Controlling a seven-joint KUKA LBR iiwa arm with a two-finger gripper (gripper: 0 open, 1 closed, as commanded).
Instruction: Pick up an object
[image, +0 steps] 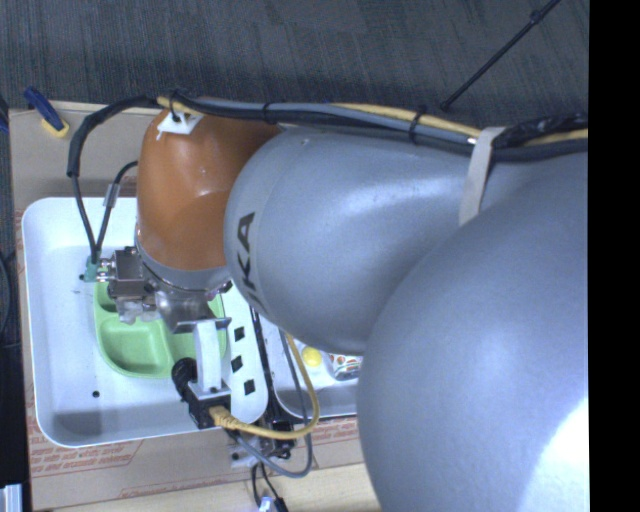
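Green plastic bowl-shaped object (135, 345) | lower left, inside shallow white bin (45, 300) | tool (150, 310) directly over it | tool state: cannot tell

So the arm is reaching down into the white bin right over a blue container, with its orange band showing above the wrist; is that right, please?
Not quite: the container under the arm is green, not blue, as the camera view shows. The rest holds: the arm reaches down into the white bin, and its orange band shows above the wrist.
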